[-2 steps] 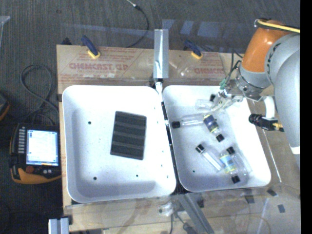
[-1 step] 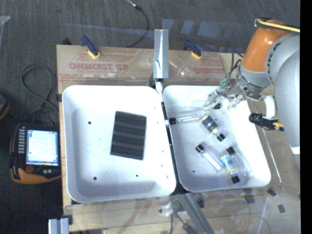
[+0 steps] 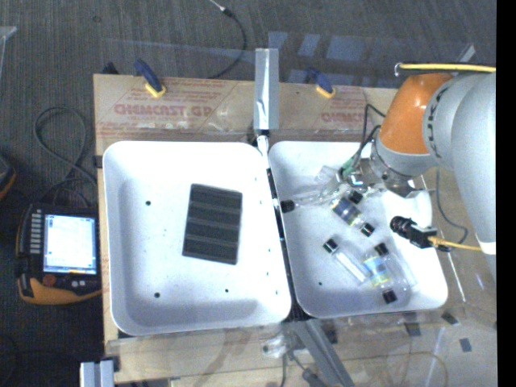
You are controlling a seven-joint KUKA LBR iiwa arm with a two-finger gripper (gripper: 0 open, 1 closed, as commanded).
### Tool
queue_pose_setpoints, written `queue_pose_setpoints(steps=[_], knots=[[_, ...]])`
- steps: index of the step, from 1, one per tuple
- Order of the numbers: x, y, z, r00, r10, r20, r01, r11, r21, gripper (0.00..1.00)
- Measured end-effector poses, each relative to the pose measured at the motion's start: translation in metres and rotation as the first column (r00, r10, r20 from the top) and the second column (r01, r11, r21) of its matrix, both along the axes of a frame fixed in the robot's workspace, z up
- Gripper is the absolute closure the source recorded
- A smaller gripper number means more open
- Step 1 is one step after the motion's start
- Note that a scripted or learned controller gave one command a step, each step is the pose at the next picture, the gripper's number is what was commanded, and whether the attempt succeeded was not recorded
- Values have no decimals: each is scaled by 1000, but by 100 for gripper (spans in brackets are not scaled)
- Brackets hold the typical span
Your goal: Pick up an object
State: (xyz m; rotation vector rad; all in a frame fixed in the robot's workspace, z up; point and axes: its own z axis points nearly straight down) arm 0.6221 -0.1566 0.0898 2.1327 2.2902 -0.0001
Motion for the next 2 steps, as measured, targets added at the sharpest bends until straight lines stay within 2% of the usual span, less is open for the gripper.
queue_pose_setpoints(steps=[1, 2], knots=[[-1, 2, 8, 1000, 3, -6, -3, 1000, 5, 100], [22, 24, 126, 980, -199, -17, 199, 980, 5, 100]])
